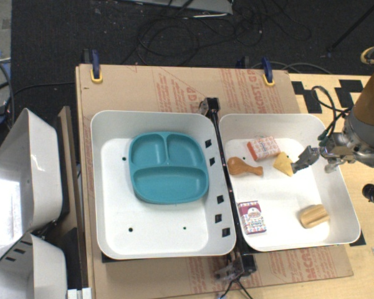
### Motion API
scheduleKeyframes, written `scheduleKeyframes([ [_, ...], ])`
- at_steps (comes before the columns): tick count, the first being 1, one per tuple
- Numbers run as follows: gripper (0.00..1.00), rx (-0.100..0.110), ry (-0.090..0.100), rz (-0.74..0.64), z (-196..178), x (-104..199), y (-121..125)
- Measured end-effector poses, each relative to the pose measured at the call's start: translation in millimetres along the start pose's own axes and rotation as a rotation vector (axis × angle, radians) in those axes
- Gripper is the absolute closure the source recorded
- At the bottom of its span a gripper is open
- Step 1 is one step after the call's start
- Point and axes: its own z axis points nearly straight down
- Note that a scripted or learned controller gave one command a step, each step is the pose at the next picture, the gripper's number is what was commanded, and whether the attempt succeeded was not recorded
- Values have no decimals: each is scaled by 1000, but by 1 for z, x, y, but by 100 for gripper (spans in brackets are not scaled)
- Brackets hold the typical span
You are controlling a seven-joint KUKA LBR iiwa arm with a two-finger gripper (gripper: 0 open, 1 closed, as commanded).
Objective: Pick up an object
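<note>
On bench board (pixel 174 89), red print, mirrored and unreadable

**Room around the claw**

Crowded left of the two-finger claw (pixel 306 157): yellow wedge-shaped block (pixel 283 164) just beside, orange-and-white packet (pixel 263 147) and brown drumstick-shaped toy (pixel 244 167) beyond. Open white floor below, before tan bread-like block (pixel 313 216).

1. Light was bright and even from overhead, and the two white bins (pixel 112 185) came up almost washed out.
2. Shadows stayed soft and short under the items.
3. The floor (pixel 43 23) behind fell dark.
4. Focus held fairly sharp, slightly grainy throughout.
</note>
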Motion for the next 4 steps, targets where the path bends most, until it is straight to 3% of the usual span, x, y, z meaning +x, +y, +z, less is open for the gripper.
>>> scheduleKeyframes([
  [1, 0, -12, -3, -4, -7, 1, 3],
  [3, 0, -8, -1, -1, 105, 2, -6],
  [4, 100, -13, -3, -1, 91, 2, -5],
])
